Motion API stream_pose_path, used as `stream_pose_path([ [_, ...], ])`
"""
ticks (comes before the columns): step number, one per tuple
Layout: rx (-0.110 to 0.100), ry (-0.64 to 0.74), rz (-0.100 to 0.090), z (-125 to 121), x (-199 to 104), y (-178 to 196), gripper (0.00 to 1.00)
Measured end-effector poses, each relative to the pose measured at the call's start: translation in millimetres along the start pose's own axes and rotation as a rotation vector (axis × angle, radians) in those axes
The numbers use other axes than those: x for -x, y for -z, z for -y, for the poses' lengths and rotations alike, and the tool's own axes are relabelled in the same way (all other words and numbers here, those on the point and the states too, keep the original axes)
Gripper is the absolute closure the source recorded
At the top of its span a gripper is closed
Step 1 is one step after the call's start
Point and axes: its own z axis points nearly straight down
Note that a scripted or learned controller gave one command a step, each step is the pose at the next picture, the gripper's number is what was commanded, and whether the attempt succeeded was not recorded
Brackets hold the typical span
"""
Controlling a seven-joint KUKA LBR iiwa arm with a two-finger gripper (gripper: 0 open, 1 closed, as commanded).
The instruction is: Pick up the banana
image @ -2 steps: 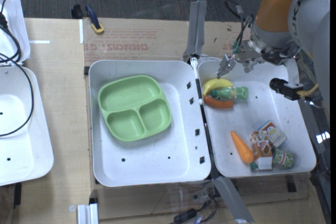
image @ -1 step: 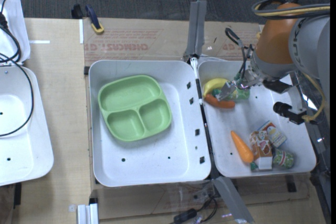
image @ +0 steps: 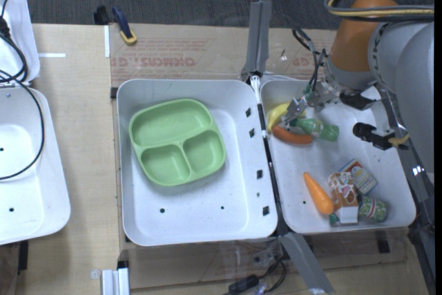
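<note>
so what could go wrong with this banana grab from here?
1. Crowding: the banana lies against the right bin's left wall, touching an orange-red sausage-like item and beside a green bottle. The gripper might catch a neighbour instead.
2. Little of the banana shows beside the gripper, so a grasp could clip just its edge and slip.
3. Closing near the wall could push the banana against it rather than lift it.

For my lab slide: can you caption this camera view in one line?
KUKA arm's pincer poised over the banana in the right bin; green divided plate in the left bin.
</note>
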Motion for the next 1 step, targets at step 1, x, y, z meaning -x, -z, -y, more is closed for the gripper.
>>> stream_pose_path([
  [1, 0.001, 0.001, 0.006, 0.4, 2.6, 10.5, 1.00],
])
